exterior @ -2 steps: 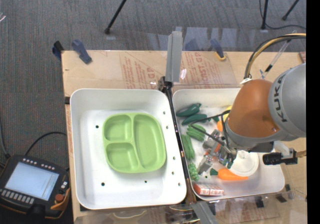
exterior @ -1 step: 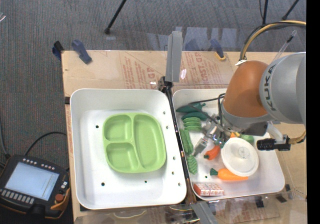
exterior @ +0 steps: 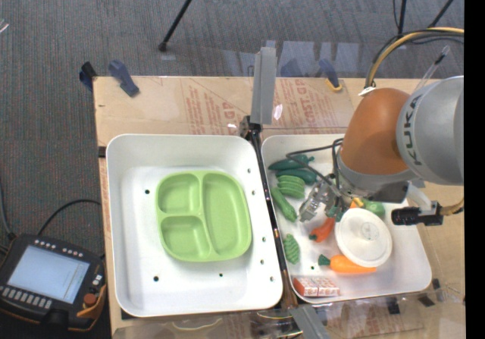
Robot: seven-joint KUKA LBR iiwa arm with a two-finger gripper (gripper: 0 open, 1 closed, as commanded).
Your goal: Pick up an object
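Observation:
In the right bin (exterior: 415,269) lie several toy foods. Green pods and peppers (exterior: 295,176) cluster at its upper left, and a long green pod (exterior: 285,205) lies below them. My gripper (exterior: 311,207) hangs low over the bin's middle, just right of that long pod and above a small orange carrot (exterior: 323,230). I see nothing held in it. A white round dish (exterior: 364,236) sits right of the gripper, with a bigger carrot (exterior: 352,265) below it.
The left bin (exterior: 129,178) holds a green divided plate (exterior: 203,215). A bumpy green piece (exterior: 292,248) and a red-and-white box (exterior: 317,287) lie near the right bin's front. A grey post (exterior: 263,91) stands behind the wall between the bins.

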